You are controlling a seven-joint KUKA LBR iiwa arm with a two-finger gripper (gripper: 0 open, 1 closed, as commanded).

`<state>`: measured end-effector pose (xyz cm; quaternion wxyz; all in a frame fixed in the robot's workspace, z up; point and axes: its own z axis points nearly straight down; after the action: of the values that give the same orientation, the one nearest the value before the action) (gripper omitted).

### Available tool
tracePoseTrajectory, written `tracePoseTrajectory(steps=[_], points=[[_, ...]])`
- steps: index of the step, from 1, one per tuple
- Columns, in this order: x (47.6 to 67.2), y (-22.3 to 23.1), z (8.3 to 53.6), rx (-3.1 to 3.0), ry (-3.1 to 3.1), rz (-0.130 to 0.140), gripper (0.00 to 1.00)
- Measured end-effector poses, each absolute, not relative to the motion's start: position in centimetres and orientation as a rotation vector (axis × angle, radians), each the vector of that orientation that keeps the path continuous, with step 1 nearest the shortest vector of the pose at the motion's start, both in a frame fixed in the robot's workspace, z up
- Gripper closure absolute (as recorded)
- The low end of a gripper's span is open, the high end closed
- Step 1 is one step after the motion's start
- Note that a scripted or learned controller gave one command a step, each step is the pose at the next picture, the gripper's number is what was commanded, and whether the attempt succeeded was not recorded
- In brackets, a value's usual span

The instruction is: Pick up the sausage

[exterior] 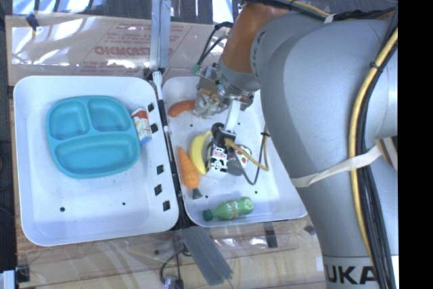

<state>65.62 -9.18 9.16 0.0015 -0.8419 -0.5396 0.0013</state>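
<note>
Where the right bin [270,193] comes nearest the camera, a green bottle [230,208] lies on its side, well apart from the jaws and on their camera side.

Next back: a carrot [188,168] lies along the wall shared with the left bin [81,206]. A banana [198,152] is just beside the carrot. Both sit between the bottle and the jaws. A small black-and-white spotted item [218,160] is touching or almost touching the banana on its arm side; what it is, cannot tell.

Left bin, about level with these: a blue divided plate [91,135], well apart from the jaws. A small carton [141,124] stands at the plate's edge against the shared wall, nearer the jaws than the plate is.

Further back: the sausage [180,107] lies flat on the right bin's floor, just beside the jaws on their left-bin side and roughly level with them. Whether it touches them: cannot tell. Bare white floor separates the sausage from the carrot and banana.

The jaws sit low over the far half of the right bin, under the orange band. Apart or together: cannot tell from this angle.

The grey arm [318,78] covers the rest of the right bin beyond the jaws.
</note>
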Motion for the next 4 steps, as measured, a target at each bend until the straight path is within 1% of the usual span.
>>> tracePoseTrajectory(steps=[1,2,3,4], points=[[65.64,-9.1,10.15,-2.637,-1.7,0.005,1.0],[65.64,-9.1,10.16,-2.636,-1.701,0.005,0.0],[65.92,-9.3,9.78,-2.623,-1.727,-0.006,0.0],[65.96,-9.13,10.75,-2.617,-1.735,-0.005,1.0]])
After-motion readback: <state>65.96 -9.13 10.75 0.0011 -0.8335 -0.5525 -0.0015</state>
